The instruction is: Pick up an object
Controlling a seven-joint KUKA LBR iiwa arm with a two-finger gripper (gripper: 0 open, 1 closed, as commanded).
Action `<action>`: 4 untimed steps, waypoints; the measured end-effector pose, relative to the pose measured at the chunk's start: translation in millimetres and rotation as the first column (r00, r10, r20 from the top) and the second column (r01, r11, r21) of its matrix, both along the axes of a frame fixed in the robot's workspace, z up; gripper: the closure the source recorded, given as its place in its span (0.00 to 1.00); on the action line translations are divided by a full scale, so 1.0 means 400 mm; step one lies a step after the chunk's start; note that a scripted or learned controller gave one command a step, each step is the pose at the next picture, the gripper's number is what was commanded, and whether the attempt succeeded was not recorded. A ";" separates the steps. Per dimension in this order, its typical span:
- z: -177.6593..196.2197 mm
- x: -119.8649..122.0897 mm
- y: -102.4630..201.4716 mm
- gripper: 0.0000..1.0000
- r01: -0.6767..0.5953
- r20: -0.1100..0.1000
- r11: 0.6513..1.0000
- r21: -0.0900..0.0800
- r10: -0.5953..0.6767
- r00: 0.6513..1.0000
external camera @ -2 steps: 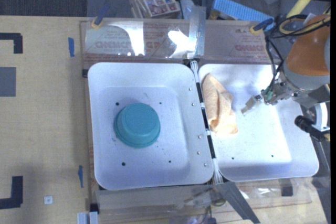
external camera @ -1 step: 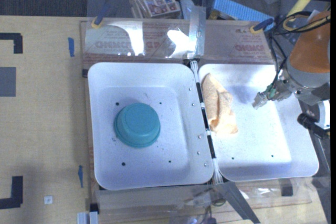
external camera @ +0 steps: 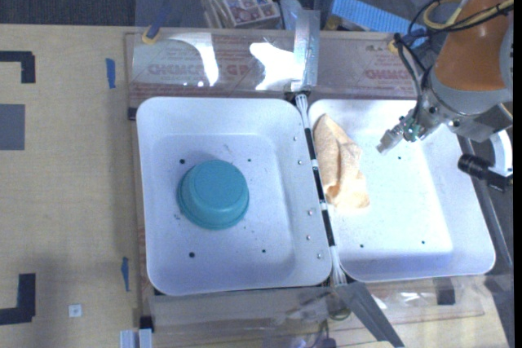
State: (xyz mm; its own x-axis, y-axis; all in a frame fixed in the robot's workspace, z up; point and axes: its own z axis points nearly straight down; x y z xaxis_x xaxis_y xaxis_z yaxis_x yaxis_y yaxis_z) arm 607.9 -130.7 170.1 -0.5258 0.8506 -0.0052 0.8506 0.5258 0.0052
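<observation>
White plastic, two shallow bins side by side: the left white bin (external camera: 163, 122) and the right white bin (external camera: 424, 224), split by a thin central rim. The grey KUKA arm with its orange band (external camera: 473, 45) is seen reaching in from the right, over the upper right corner of the right bin.

A teal round plastic bowl (external camera: 214, 193), upside down, is seen flat on the floor of the left bin, roughly centred, well apart from the arm. A tan crumpled cloth-like object (external camera: 339, 162) is draped along the left wall of the right bin, touching or nearly touching the central rim.

The slim two-finger gripper (external camera: 383, 145) is angled down and left, tip hanging above bare bin floor, just right of the tan object's upper end — nothing is seen between the fingers. Whether they are spread or closed cannot be told; too small and blurred.

Judged stage: approach, no grasp made yet. Nearest candidate is judged to be the tan object.

Risks:
- Soft tan object hard against the wall — one finger could be blocked by the rim, so only a fold gets pinched and slips on lift.
- From the current offset, a straight descent would likely land on bare floor beside it — empty close.
- Bowl is wide, smooth, domed; it is likely to be squeezed out of a narrow gripper.
</observation>
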 end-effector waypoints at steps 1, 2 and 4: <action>0.000 0.000 -0.001 0.00 0.001 0.000 1.000 0.000 -0.001 1.000; -0.125 0.048 0.077 0.00 0.130 -0.006 0.991 0.001 -0.130 0.991; -0.183 0.073 0.078 0.00 -0.142 0.017 0.990 -0.004 0.142 0.990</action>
State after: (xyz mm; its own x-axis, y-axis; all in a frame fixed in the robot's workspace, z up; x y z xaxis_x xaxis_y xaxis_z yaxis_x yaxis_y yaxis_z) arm 637.1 -99.6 96.9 -0.6414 0.7670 -0.0171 0.7668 0.6416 0.0177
